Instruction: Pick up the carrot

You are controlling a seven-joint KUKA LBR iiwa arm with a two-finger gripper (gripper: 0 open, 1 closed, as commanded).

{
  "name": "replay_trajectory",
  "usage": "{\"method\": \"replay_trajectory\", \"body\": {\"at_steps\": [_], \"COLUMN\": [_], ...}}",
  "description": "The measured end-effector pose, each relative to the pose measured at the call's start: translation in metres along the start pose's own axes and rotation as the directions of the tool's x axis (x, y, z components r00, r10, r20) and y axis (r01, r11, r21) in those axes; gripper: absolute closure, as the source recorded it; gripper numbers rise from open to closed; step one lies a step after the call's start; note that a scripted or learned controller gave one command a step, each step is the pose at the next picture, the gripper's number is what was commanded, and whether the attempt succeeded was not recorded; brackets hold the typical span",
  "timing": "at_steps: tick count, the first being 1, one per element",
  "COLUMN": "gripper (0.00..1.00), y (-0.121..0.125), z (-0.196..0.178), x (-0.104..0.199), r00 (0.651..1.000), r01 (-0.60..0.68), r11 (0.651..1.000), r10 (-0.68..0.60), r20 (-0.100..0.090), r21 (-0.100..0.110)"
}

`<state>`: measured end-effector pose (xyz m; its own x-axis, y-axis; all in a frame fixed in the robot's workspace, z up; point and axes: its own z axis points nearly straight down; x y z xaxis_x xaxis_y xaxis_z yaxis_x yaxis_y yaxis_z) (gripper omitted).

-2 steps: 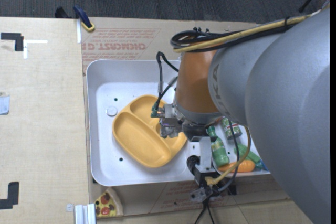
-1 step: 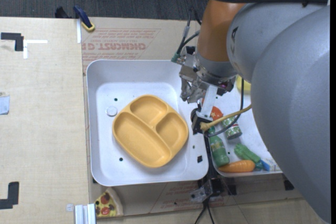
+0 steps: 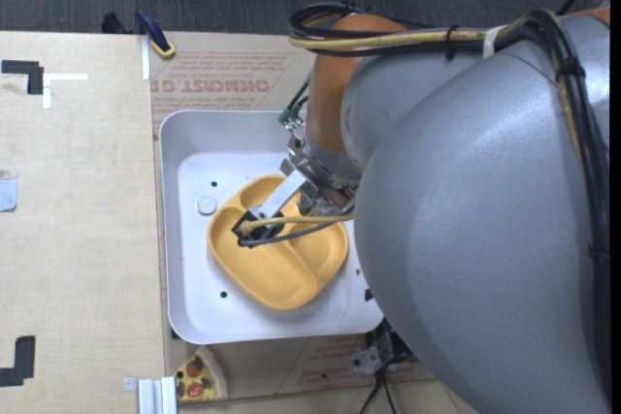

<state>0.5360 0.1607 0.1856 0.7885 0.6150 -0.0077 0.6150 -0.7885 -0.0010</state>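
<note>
- The left white bin (image 3: 180,238) was seen with a yellow divided plate (image 3: 283,284) lying on its floor, turned at a slant to the bin walls.
- The gripper (image 3: 312,192) was found low inside this bin, over the plate's upper right rim, with the grey arm (image 3: 485,208) reaching in from the right.
- Whether the gripper was open or closed could not be told, as its working end was buried in wrist hardware and shadow. Nothing could be confirmed as held.
- The carrot's place could not be fixed. The bin's right part and everything beyond it were covered by the arm, so the carrot was judged likely to lie under that cover.
- The bearing from gripper to carrot, and the carrot's long axis, could therefore not be read. Both were judged necessary before any closing move could be lined up.
- A small pale disc (image 3: 207,205) was noted on the bin floor, just left of the plate and apart from it.
- A toy pizza slice (image 3: 195,379) was noted outside the bin, near its lower left corner.
- Risk noted: a closure made here was judged likely to catch the plate rim instead.
</note>
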Motion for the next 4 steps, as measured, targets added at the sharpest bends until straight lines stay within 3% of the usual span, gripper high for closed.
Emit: {"method": "replay_trajectory", "body": {"at_steps": [1,2,3,4], "gripper": [1.00,1.00,1.00,1.00], "y": [-0.055,-0.088,-0.089,-0.089], "z": [0.095,0.026,0.012,-0.067], "x": [-0.006,-0.003,-0.004,-0.004], "r00": [0.958,0.981,0.998,0.895], "r01": [0.285,0.194,-0.070,-0.447], "r11": [0.958,0.981,0.998,0.895], "r10": [-0.285,-0.194,0.070,0.447], "r20": [-0.002,-0.003,-0.005,-0.008], "r21": [0.000,-0.002,-0.001,0.000]}}
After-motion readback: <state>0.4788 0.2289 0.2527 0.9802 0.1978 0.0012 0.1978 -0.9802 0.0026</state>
